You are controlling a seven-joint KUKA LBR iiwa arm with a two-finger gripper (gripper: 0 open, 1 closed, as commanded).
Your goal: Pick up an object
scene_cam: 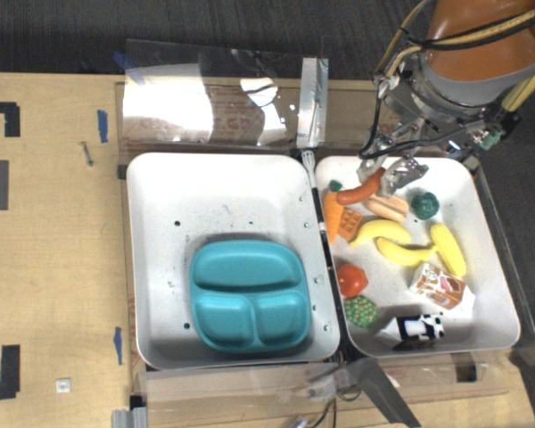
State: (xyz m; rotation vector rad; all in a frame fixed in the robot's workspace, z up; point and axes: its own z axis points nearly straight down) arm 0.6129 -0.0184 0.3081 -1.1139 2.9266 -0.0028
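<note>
Landmark for all positions: the right bin [497, 266].

Nearest the camera, at the bin's front wall, lies a black-and-white toy cow [422, 327], with a green bumpy ball [361, 310] just beside it to the left. Behind these sit a red toy tomato [351, 279] and a printed carton [440, 286]. At mid-bin, 2 bananas: one curved [390, 239], one straighter [448, 249] toward the right wall. Further back are an orange carrot piece [342, 218], a hot dog bun [388, 207], a teal round object [424, 205] and a red sausage [364, 191]. The toys lie loosely jumbled, consistent with having been tipped in as pick candidates.

To the left of the bin, the left bin [152, 185] carries a teal 3-compartment tray [248, 293], probably the deposit point.

At the bin's far edge the gripper [399, 175] hangs low over the sausage and bun, wrist pointing down from the orange-banded arm [481, 16]. Finger spread cannot be determined; nothing is visibly held.
</note>
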